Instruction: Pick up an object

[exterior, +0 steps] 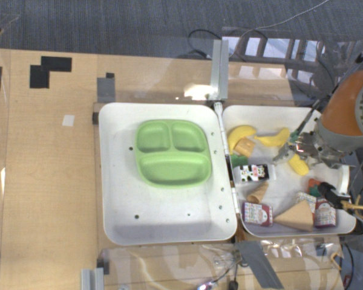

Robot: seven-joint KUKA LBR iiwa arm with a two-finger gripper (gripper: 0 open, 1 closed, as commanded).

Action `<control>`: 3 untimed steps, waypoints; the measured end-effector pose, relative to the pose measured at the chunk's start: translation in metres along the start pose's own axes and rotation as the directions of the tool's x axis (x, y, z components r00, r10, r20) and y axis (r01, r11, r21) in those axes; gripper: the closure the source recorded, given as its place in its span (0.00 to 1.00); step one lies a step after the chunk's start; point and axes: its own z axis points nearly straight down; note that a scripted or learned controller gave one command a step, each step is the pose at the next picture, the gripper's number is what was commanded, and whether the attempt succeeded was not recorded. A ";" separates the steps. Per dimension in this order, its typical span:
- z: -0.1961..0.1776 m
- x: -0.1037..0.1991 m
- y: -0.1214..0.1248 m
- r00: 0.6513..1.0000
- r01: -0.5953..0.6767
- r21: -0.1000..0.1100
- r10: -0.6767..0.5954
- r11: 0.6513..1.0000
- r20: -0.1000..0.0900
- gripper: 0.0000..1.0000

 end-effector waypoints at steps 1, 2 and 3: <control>0.000 0.013 0.003 0.972 -0.235 0.004 0.235 0.972 0.001 0.00; -0.011 0.016 0.006 0.974 -0.228 0.000 0.228 0.974 -0.003 1.00; -0.028 0.059 -0.001 0.982 -0.188 0.011 0.188 0.982 0.000 1.00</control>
